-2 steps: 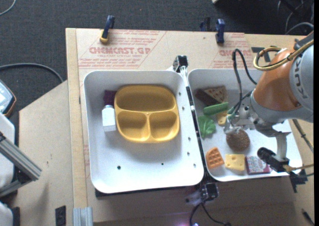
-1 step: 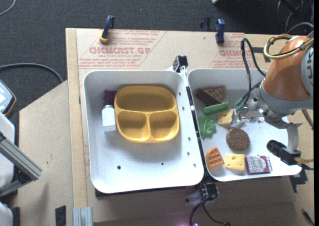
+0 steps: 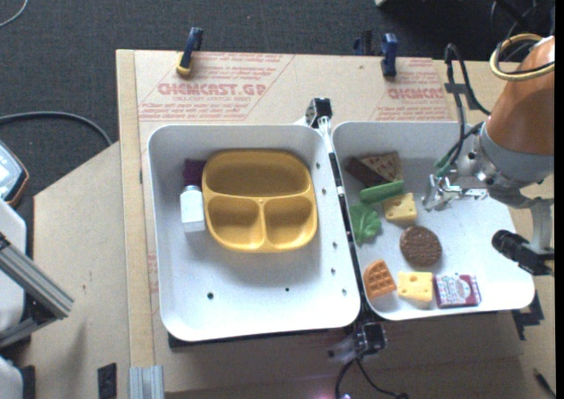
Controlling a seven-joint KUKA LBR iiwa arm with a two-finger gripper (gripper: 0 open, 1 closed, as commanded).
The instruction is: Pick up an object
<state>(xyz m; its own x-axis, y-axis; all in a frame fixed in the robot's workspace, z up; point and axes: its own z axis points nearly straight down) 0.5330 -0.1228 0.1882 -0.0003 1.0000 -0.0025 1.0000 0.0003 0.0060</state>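
Brown tabletop [image 3: 132,124] on dark carpet [image 3: 88,10], red CHEMCAST GP print behind yellow tray [image 3: 259,200]; hand [image 3: 445,188] right of tray, grip state can't tell

Glossy yellow plastic tray [image 3: 259,201]; matt white bins [image 3: 167,239].

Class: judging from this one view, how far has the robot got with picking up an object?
Nothing is lifted yet. The claw hangs over the right bin, right of the cheese wedge. The toy foods, like the cookie, lie on the bin floor. Descending, gripping and lifting remain.
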